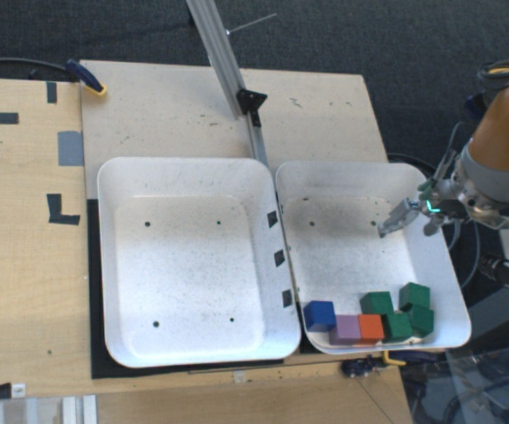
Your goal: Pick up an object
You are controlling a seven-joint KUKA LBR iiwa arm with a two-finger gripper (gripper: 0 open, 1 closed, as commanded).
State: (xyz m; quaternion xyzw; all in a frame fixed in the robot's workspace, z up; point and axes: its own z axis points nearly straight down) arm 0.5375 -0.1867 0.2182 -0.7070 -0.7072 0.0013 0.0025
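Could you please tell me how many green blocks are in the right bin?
3, clustered in its near right corner: green block one, green block two, green block three. A fourth may sit at the cluster's right edge.

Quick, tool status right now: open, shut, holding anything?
Tool: open, holding nothing, above the right bin, away from the blocks.

You're looking down on a pale wood bench (193,117) that bears 2 white bins (184,263). Behind the bench, dark grey carpet (369,25) covers the floor. A grey metal rail (219,47) slants across the bench's far edge. Left of the bench sits a lighter wood panel (20,237) with grey tape marks (71,147). A blue-and-yellow clamp (87,76) grips the bench's far left corner.
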